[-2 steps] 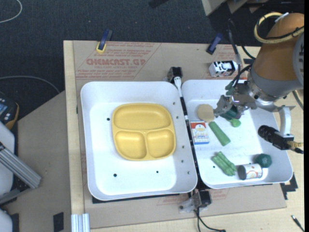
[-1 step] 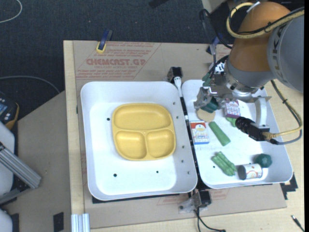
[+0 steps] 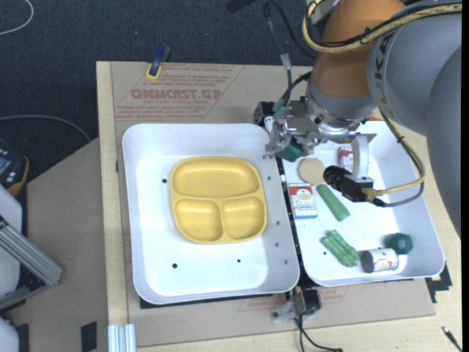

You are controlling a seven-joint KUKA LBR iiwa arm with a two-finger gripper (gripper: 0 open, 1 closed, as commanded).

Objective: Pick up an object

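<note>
Hovering at upper centre-right, gripper [image 3: 292, 147] over the right bin [image 3: 421, 226], near the beige disc [image 3: 311, 170]; finger state: cannot tell.

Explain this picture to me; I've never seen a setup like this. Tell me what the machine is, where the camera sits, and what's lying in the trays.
One camera looks down at a slant on a bench. The grey arm with an orange band is a robot reaching in from the right; its gripper hangs over the right bin's top left corner. I can't tell whether it holds anything. The left bin holds a yellow divided tray. The right bin holds a small card box, a tan disc, green sticks, a dark green ball and a small jar.
</note>
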